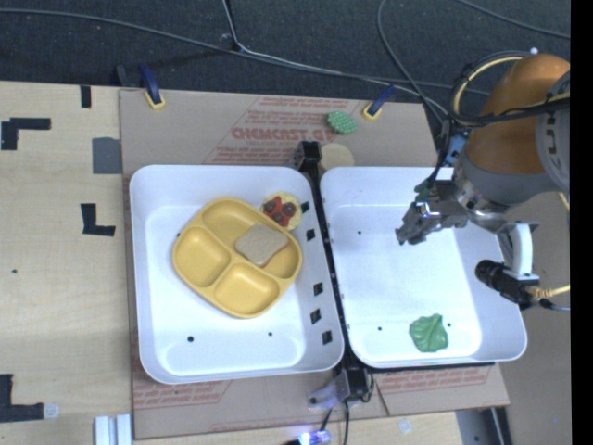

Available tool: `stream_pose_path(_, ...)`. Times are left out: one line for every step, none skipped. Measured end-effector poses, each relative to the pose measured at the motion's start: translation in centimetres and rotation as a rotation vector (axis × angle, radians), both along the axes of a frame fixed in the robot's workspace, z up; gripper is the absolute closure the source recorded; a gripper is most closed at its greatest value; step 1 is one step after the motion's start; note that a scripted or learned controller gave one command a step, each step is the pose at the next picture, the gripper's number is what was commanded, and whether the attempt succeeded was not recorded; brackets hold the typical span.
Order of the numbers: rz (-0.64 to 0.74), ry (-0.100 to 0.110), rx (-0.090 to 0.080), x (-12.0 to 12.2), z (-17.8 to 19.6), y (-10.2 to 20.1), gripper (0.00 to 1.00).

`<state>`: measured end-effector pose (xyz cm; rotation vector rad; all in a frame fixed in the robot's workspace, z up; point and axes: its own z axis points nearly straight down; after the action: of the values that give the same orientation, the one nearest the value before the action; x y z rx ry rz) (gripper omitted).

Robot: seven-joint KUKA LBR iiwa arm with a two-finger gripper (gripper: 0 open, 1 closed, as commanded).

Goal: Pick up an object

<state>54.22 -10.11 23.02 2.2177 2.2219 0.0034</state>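
**Nothing picked up yet**

We saw the gripper (414, 230) hanging over the upper part of the right bin (371, 341), on the end of the arm (505, 146) that reached in from the right. Whether it was open or closed we could not tell from the slanted view, and we saw nothing held in it.

The one thing in that bin, a green leaf-like piece (428, 333), lay on the floor near the lower edge, well apart from the gripper. In the left bin (157, 341) sat a yellow tray (208, 253) with a tan slab (260, 244) in one compartment, and a small red item (281, 210) lay just beside the tray's upper right edge. A green piece (340, 121) rested on the counter (56, 248) beyond the bins.

We judged the task barely begun: approach, grasp and lift all remained.
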Motion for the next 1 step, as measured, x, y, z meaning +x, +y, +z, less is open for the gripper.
stream_pose_path(0.004,0.005,0.001,0.73,-0.72,5.42,1.0)
